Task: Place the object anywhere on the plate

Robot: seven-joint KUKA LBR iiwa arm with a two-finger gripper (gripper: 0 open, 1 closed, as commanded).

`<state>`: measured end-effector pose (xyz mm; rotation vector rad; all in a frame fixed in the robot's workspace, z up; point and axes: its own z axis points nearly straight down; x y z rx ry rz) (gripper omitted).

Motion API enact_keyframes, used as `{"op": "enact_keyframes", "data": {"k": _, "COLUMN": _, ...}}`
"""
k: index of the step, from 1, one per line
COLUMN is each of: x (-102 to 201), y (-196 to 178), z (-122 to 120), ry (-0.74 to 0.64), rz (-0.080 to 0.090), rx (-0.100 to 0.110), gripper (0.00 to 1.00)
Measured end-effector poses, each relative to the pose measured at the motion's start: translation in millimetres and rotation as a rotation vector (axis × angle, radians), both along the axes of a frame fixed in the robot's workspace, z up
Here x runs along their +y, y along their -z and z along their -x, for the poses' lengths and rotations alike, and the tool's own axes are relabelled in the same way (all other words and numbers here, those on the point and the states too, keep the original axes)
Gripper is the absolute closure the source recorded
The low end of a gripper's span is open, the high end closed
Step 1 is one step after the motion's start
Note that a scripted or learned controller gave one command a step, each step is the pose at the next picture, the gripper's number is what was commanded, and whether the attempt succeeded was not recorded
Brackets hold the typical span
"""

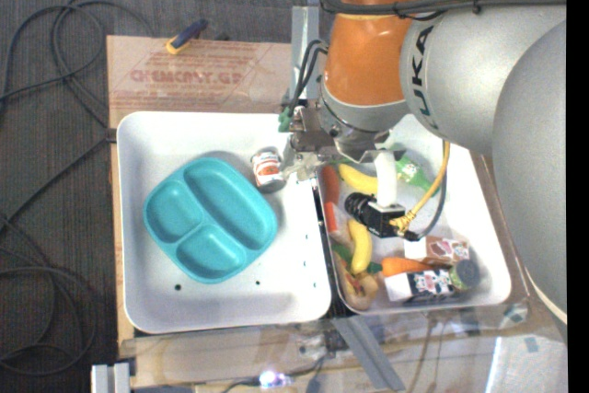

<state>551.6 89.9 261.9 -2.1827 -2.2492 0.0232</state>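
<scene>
Seemingly mid-carry, the pincer (pixel 287 167) pinches a small red-and-white can (pixel 267 167) just beside the turquoise divided plastic plate (pixel 212 218), needing a short leftward shift before release.

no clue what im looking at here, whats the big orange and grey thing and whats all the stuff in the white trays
The big grey and orange thing is a robot arm, seen by one camera fixed above the bench and looking down at a slant. The arm reaches in from the right.

Below it sit two shallow white bins. The left bin holds a turquoise plate with three compartments. The right bin holds a jumble of toy food, including bananas and a carrot.

The arm's pincer is near the left bin's top right corner, next to a small can just off the plate's edge. Whether it grips the can is unclear.
</scene>
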Motion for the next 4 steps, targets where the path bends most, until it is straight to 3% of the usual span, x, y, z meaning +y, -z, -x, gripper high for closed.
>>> {"op": "enact_keyframes", "data": {"k": 1, "x": 0, "y": 0, "z": 0, "ry": 0.0, "rz": 0.0, "rx": 0.0, "gripper": 0.0}}
{"op": "enact_keyframes", "data": {"k": 2, "x": -1, "y": -5, "z": -1, "ry": -0.001, "rz": 0.003, "rx": 0.008, "gripper": 1.0}}
{"op": "enact_keyframes", "data": {"k": 3, "x": 5, "y": -75, "z": 9, "ry": 0.138, "rz": 0.001, "rx": -0.012, "gripper": 1.0}}
{"op": "enact_keyframes", "data": {"k": 4, "x": 45, "y": 22, "z": 23, "ry": 0.108, "rz": 0.0, "rx": -0.008, "gripper": 1.0}}
